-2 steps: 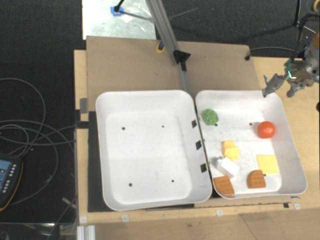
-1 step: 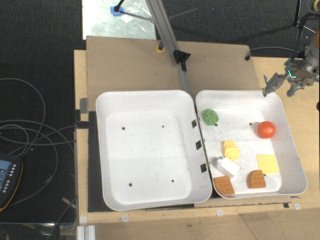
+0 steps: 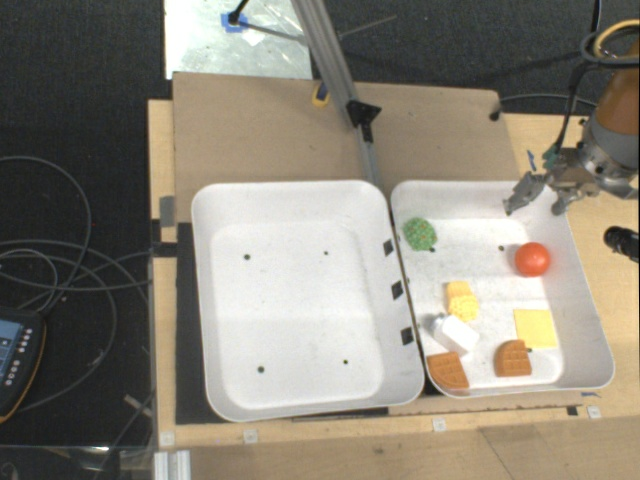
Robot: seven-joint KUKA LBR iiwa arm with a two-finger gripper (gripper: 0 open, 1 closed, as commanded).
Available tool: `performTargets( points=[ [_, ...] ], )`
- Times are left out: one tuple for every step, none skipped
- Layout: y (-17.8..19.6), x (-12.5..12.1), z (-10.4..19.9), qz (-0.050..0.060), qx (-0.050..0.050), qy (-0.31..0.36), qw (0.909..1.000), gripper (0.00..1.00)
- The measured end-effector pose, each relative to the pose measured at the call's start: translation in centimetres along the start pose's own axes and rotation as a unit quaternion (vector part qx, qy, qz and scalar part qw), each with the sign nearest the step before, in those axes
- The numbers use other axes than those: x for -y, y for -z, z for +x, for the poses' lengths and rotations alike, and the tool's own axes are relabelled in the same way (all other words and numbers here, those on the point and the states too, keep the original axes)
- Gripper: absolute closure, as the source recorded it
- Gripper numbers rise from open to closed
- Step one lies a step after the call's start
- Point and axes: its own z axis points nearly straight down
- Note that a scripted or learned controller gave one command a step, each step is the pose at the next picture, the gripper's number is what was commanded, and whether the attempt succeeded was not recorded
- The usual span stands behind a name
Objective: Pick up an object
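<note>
At the frame's right edge the gripper (image 3: pixel 540 198) hangs with fingers spread and nothing between them over the right bin's (image 3: pixel 590 318) upper rim, above the red tomato (image 3: pixel 532 259).

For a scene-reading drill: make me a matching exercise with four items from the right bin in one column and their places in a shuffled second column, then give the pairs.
Things:
1. green ball
2. red ball
3. yellow flat square
4. white block

Places in the right bin:
A. near the right wall, below the red ball
B. near the bin's left wall, at its upper part
C. nearest the hand, in the upper right part
D. lower left part, just below the yellow corn piece

Pairs: 1-B, 2-C, 3-A, 4-D
</note>
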Motion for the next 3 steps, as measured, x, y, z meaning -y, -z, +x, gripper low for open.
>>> performTargets(
  points=[
    [-6.2, 0.0, -0.4, 0.0, 0.0, -0.001, 1.0, 0.0],
    [-10.4, 0.0, -0.3, 0.0, 0.0, 0.0, 1.0, 0.0],
    [-8.9, -0.3, -0.4, -0.005, 0.001, 0.001, 1.0, 1.0]
  ],
)
